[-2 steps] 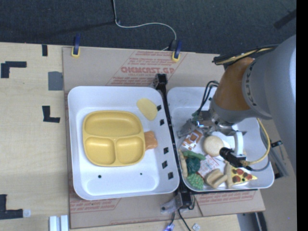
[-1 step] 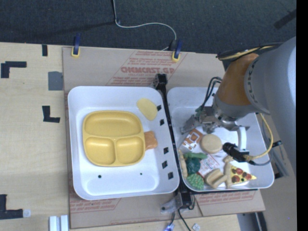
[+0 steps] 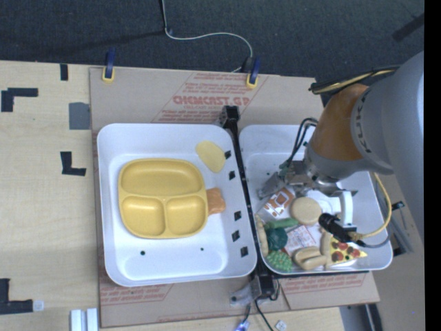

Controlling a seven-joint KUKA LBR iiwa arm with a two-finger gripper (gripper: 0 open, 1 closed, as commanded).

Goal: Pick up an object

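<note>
The right bin (image 3: 265,140) holds a heap of toy foods at its near end: a small red-and-white box (image 3: 279,202), a round beige bun (image 3: 306,209), a pizza slice (image 3: 344,252), a dark green piece (image 3: 277,238), a bumpy green piece (image 3: 279,260) and a tan bread roll (image 3: 310,257). My gripper (image 3: 278,182) hangs low over the left part of this bin, just above the red-and-white box. The grey arm with its orange band (image 3: 341,126) covers the bin's right side. I see nothing held in the gripper.
The left bin (image 3: 110,185) carries a yellow divided plate (image 3: 164,197), a pale yellow chip (image 3: 211,155) near the divider and an orange piece (image 3: 216,201) against the plate's right edge. A black clip rail (image 3: 238,185) runs between the bins.
</note>
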